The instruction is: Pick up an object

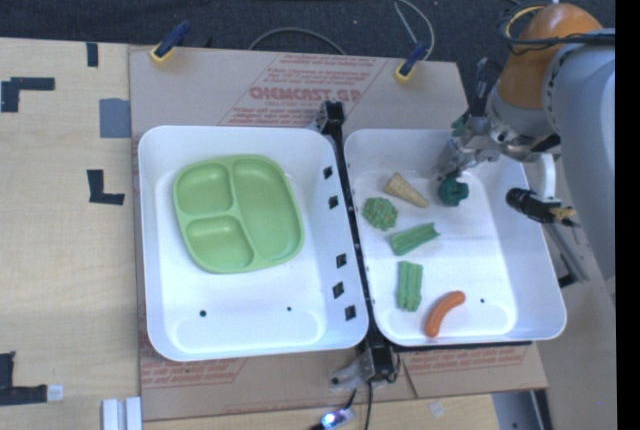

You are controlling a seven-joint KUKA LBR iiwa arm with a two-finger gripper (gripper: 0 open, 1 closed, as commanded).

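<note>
Six food toys, one green plate

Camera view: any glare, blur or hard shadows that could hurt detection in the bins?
Camera view: lighting even and soft, shadows faint; both white bins, left and right, are bright but their contents read clearly. The gripper and the dark green item beside it are slightly soft, so their contact is unclear. The green tray shows mild sheen only.

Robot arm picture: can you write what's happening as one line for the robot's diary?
gripper: low in right bin, just above dark green piece | grasp: unconfirmed | left bin: green divided plate | nearby: cone, broccoli
</note>
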